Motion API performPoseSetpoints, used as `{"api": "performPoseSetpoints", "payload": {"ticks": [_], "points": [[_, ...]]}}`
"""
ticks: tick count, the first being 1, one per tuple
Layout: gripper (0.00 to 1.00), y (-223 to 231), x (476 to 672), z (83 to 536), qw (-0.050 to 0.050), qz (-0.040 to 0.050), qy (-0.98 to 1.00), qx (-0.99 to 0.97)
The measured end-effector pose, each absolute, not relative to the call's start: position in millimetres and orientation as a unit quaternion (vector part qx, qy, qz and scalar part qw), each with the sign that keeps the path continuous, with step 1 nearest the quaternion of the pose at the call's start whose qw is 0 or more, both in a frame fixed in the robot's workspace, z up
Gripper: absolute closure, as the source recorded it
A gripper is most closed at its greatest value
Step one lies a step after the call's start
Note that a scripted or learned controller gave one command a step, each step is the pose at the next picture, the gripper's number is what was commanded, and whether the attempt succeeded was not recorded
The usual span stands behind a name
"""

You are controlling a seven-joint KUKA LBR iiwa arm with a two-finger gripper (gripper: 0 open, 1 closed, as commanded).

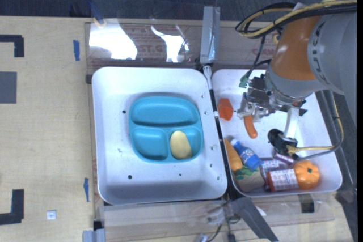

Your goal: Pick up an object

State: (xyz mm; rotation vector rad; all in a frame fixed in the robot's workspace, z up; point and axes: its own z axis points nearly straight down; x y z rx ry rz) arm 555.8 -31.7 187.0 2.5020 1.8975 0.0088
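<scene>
Subject item: a small orange carrot-shaped piece [252, 128] lies in the right bin [315, 132], in its upper-middle area, long axis running roughly 12 to 6 o'clock with a slight tilt. It sits at 6 o'clock from the gripper [253, 113], its upper end touching or just beside the gripper's lower edge; contact cannot be confirmed. Whether the gripper is spread, pressed together or pinching the piece cannot be told from this angle.

The gripper hangs over the upper half of the right bin. The grey arm with its orange band enters from 2 o'clock.

Neighbouring items, right bin:
- An orange block [226, 109] at 9 o'clock from the gripper, near the bin's left wall.
- A bottle with a blue cap [245, 154] at 6 o'clock from the carrot-shaped piece, apart from it.
- A red-labelled can [282, 179] lying on its side at the bin's 6 o'clock edge.
- A round orange fruit [307, 174] touching the can at its 3 o'clock side.

Left bin [113, 122]: a blue divided tray [164, 113] at centre, with a yellow oval item [180, 144] in its 5 o'clock compartment.
</scene>
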Motion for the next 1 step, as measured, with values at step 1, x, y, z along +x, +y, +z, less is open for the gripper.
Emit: {"api": "performPoseSetpoints", "payload": {"ticks": [1], "points": [[1.00, -35.9, 517.0, 183.9, -0.002, -0.0014, 0.564, 0.826]]}}
